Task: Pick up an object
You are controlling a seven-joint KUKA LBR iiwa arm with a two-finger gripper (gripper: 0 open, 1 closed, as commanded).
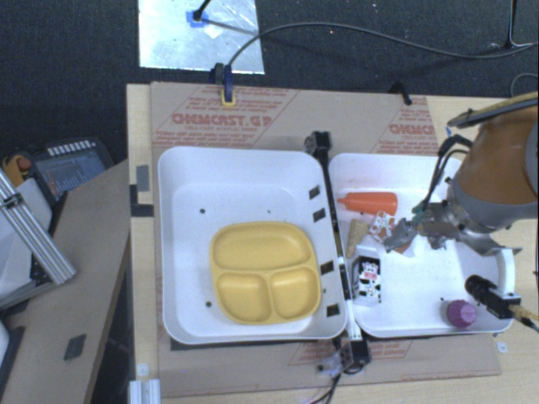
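Bench (278, 108) w/ two bins; end effector (402, 236) is seen over right bin (421, 314), grip state can't be told. Carrot (369, 201) lies just up-left, long axis left-right.

tray (264, 271) in left bin (181, 194)

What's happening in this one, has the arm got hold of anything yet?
The grey-and-orange arm reaches in from the right over the right bin, with its gripper low near the bin's middle. Whether it holds anything can't be told from this view. Close by lie an orange carrot-like piece, a small patterned item and a black-and-white block; a purple object sits near the front right corner. The left bin holds a yellow divided tray, untouched.
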